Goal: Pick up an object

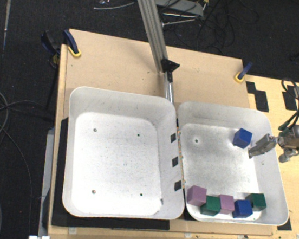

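Note:
A blue cube (pixel 242 138) lies alone in the upper part of the right bin (pixel 216 113). Along that bin's near edge sits a row of cubes: purple (pixel 197 195), green (pixel 212 205), lilac (pixel 226 204), blue (pixel 242 208) and dark green (pixel 258 201). My gripper (pixel 274 150) hangs over the bin's right rim, just right of the lone blue cube and apart from it. It is open, its two fingers spread with nothing between them.
The left bin (pixel 74 150) lies beside the right one, with black clips along the shared rim. A slanted metal pole (pixel 153 26) rises from the back of the bench. Clamps sit at the bench's far corners.

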`<act>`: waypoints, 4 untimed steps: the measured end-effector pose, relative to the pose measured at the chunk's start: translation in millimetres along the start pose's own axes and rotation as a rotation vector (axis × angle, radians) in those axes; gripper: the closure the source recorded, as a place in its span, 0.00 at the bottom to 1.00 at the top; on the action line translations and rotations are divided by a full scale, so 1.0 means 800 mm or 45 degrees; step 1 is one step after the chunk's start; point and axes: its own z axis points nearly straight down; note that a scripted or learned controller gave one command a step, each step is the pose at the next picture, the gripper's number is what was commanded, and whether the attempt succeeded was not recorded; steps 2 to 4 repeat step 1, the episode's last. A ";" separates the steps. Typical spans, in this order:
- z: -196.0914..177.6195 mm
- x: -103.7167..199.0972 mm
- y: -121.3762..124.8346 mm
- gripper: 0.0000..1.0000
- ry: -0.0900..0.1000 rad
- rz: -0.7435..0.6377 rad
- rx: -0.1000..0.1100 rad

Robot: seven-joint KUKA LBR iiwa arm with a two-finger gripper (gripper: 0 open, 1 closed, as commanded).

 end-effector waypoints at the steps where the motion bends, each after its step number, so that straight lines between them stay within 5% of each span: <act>1: 0.130 -0.033 0.073 0.00 0.001 0.001 0.009; 4: 0.130 -0.033 0.073 0.00 0.001 0.001 0.009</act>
